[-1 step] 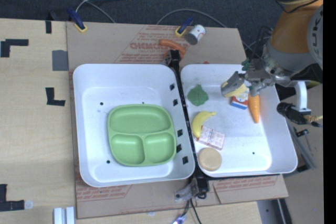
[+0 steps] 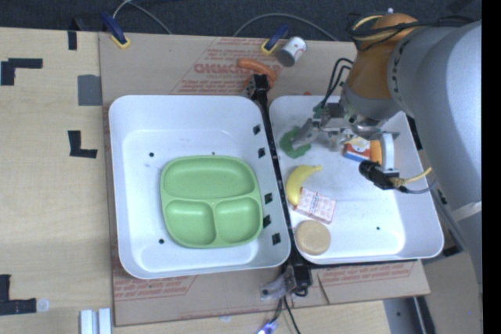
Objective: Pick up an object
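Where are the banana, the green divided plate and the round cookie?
banana (image 2: 300, 180): camera view, middle of its curved yellow body.
green divided plate (image 2: 210, 172): camera view, floor of its large top compartment.
round cookie (image 2: 313, 238): camera view, centre of its tan face.

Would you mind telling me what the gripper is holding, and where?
That cannot be told: the gripper is low in the right bin, near a green object.

A light wooden bench (image 2: 47, 192) carries a brown printed cardboard sheet (image 2: 211, 70). On it sit two shallow white plastic bins (side by side): left bin (image 2: 129, 121), right bin (image 2: 407, 235) at three o'clock.
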Available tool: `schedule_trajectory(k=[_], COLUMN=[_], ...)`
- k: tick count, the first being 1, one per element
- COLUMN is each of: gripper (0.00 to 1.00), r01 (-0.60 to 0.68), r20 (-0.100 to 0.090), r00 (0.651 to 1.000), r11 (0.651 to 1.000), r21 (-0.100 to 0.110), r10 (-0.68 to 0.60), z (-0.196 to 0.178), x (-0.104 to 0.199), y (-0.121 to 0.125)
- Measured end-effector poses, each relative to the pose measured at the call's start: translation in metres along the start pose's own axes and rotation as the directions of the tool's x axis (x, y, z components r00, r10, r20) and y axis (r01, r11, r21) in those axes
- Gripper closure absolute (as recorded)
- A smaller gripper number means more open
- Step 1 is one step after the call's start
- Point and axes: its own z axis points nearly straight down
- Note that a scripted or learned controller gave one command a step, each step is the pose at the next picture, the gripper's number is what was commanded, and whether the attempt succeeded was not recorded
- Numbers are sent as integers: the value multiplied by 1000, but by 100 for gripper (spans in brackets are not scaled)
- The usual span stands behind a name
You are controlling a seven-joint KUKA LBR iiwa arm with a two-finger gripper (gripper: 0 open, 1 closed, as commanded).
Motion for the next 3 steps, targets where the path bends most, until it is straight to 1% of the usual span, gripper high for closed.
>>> schedule_trajectory(k=[1, 3], gripper=[0, 0], r01=[1, 1], r20=[0, 1], r00=[1000, 1000], r11=[1000, 1000], r21=[-2, -2], r10=[-1, -1], z=[6, 6], x=[21, 16], y=[28, 28])
